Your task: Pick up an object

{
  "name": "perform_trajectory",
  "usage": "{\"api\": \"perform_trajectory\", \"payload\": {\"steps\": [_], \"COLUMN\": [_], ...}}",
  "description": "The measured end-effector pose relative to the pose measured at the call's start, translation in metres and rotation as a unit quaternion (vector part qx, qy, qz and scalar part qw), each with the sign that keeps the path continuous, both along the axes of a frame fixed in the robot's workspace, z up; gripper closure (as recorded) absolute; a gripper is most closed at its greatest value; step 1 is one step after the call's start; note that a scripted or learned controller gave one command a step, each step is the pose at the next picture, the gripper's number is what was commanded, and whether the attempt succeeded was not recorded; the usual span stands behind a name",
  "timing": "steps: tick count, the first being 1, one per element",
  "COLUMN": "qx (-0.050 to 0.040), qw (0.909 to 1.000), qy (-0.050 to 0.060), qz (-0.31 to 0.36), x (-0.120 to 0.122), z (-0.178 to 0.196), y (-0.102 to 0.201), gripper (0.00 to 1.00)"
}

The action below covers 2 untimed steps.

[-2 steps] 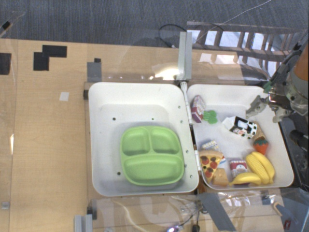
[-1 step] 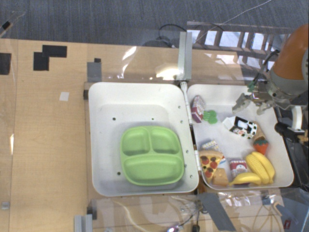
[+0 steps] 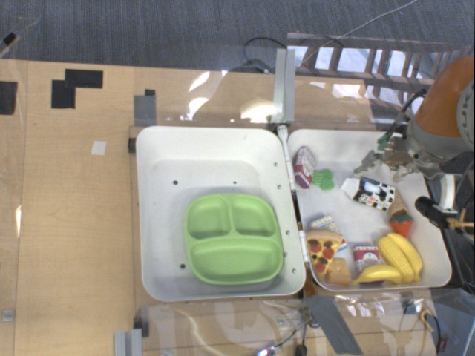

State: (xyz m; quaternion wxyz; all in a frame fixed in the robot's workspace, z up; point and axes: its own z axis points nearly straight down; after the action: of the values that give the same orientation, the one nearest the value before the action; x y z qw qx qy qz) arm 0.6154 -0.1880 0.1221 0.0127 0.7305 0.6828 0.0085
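My gripper (image 3: 383,169) hangs over the back right part of the right bin (image 3: 349,143), its fingers spread open with nothing between them. Just below and in front of it lies a black-and-white patterned carton (image 3: 373,193), apart from the fingertips. The same bin also holds a purple-and-white packet (image 3: 303,166), a green toy vegetable (image 3: 323,178), a red-orange toy fruit (image 3: 401,222), yellow bananas (image 3: 397,258), a pizza slice (image 3: 324,246) and a small red box (image 3: 366,256).
The left bin (image 3: 171,162) holds a green divided plate (image 3: 234,237). A metal post (image 3: 281,87) stands at the back between the two bins. The arm's grey body and orange band (image 3: 449,99) fill the right side above the bin.
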Motion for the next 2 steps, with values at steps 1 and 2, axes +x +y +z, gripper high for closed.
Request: {"api": "perform_trajectory", "payload": {"steps": [1, 2], "qx": [0.0008, -0.0007], "qw": [0.9996, 0.9995], "qy": [-0.014, -0.012], "qz": [0.025, 0.029], "x": [-0.0122, -0.0056], "z": [-0.0117, -0.0122], "y": [-0.0033, -0.0014], "gripper": [0.0, 0.0]}}
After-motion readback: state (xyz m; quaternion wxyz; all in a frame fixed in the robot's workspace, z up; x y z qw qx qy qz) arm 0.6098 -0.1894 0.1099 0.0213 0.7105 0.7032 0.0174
